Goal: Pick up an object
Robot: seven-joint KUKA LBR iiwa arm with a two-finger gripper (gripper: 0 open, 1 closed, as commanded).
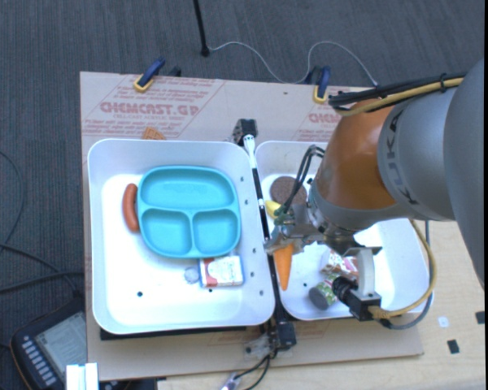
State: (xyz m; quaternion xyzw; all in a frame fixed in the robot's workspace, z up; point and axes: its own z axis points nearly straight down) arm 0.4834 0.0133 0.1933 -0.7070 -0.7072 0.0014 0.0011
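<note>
The cardboard-covered bench [187,104] is shown on dark carpet [49,39]. In the right bin [415,283], the carrot [283,266] lies against the dividing edge, just below the arm's wrist [350,185]. The gripper is hidden, so its opening cannot be told. Open floor is left in the left bin [106,299] below a blue divided tray [189,210], a sausage [130,206] and, apparently, a small carton [221,271].
</note>
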